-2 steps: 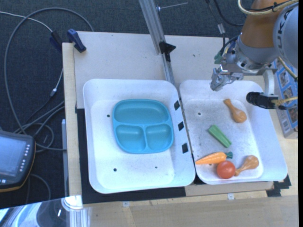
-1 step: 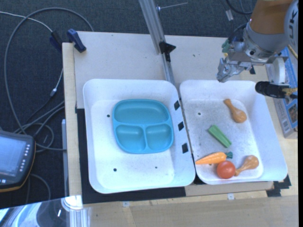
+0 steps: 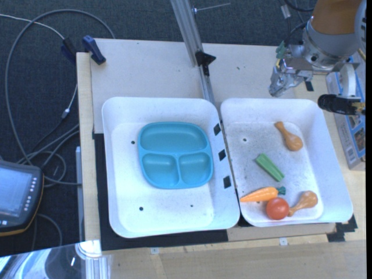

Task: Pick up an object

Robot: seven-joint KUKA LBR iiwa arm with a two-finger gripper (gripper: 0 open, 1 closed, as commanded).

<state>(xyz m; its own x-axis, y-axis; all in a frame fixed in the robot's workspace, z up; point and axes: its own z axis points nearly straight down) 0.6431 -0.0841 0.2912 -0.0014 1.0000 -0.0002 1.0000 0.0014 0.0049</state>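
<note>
My gripper [image 3: 280,85] hung just beyond the far rim of the right bin [image 3: 331,156]; whether it was clenched or released I could not tell, being blurred there. Inside that bin lay a green block [image 3: 269,167], carrot [image 3: 260,195], tomato [image 3: 277,208] and two wooden pegs, perhaps.

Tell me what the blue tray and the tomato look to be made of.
The blue tray looks like moulded plastic with a smooth, slightly glossy finish: even colour, rounded compartment walls, soft sheen. The tomato seems a plastic or rubber toy: uniform red with a small bright highlight. The view cannot settle hard or soft.
</note>
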